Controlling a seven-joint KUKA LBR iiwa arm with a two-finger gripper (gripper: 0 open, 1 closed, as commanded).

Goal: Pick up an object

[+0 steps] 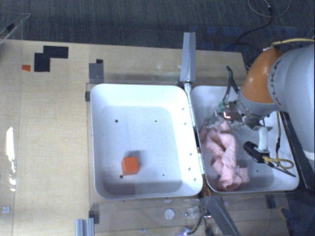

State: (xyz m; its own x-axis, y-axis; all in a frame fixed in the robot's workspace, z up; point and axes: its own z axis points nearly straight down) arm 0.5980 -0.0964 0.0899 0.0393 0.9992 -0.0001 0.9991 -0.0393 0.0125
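Pink, soft and knotted like a twisted rope, the plush toy (pixel 224 154) lies lengthwise in the right bin (pixel 280 181), close against that bin's left wall. Just above the toy's upper end hangs the hand (pixel 227 113) on the grey arm (pixel 290 80); whether it is open or closed cannot be told. Right of the toy the bin's smooth white floor is bare. Left of it, in the left bin (pixel 142 102), a small orange block (pixel 130 165) sits on the floor with open room all round. Both bins rest on the pale wooden counter (pixel 44 146).

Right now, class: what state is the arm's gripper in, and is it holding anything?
Gripper: cannot be told; it sits low in the right bin, at the top end of the pink cloth.
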